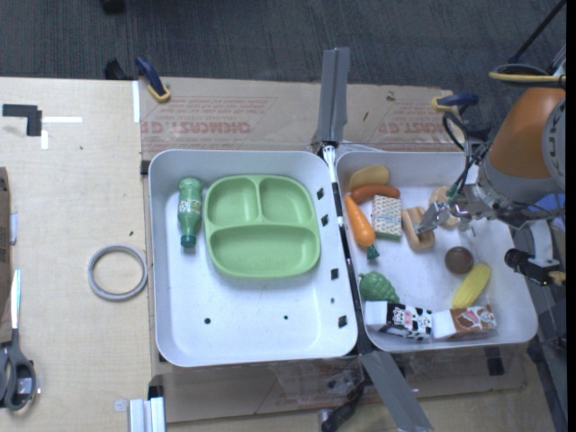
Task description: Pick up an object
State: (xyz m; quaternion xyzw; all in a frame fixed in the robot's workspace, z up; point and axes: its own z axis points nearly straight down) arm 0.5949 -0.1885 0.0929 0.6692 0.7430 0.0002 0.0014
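My gripper (440, 216) hangs low over the upper middle of the right bin (513, 331), under the grey wrist with the orange band. Its tip is right beside a tan bun-like piece (415, 229), and I cannot tell whether they touch. Just below it lie a brown ball (459, 259) and a yellow banana-shaped toy (472, 284). To its left are a checked cracker box (387, 216), an orange carrot (360, 223) and a red sausage (374, 192). Part of the bin's upper right is hidden by the arm.
A green broccoli toy (378, 287), a cow-patterned carton (409, 320) and a brown box (472, 319) line the right bin's front. The left bin (261, 331) holds a green divided plate (263, 225) and a green bottle (188, 211). A tape ring (118, 271) lies on the bench.
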